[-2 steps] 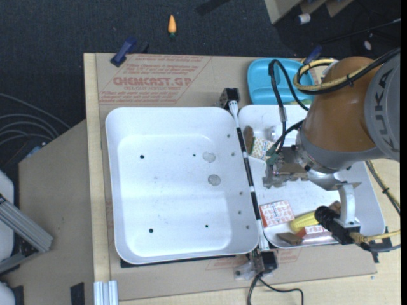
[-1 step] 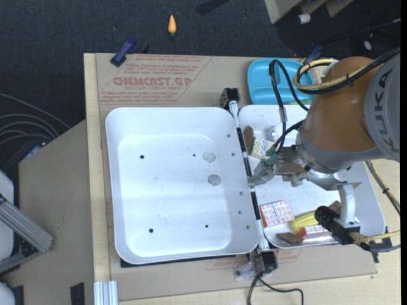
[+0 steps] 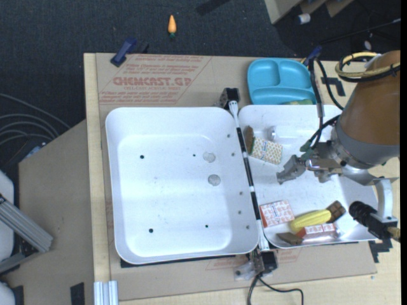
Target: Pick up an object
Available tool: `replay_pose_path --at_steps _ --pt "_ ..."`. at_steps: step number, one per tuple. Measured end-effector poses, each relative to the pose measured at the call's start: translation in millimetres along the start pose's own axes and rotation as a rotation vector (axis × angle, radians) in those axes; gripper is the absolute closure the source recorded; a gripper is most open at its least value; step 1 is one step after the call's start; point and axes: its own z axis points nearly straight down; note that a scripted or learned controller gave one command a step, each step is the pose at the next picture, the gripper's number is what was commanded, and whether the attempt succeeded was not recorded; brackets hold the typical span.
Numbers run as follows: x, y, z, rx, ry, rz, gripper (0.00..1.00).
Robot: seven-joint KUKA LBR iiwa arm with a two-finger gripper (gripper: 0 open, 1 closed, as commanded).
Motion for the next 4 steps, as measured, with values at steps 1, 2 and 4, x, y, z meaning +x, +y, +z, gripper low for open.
replay_pose_path --at_steps 1,2,4 --pt "63 -1 23 0.005 0.002 -0.002 0.00" --pt "-10 0 24 0.001 0.000 0.000 0.00" --pt "52 0 46 0.003 0.002 -0.001 1.00"
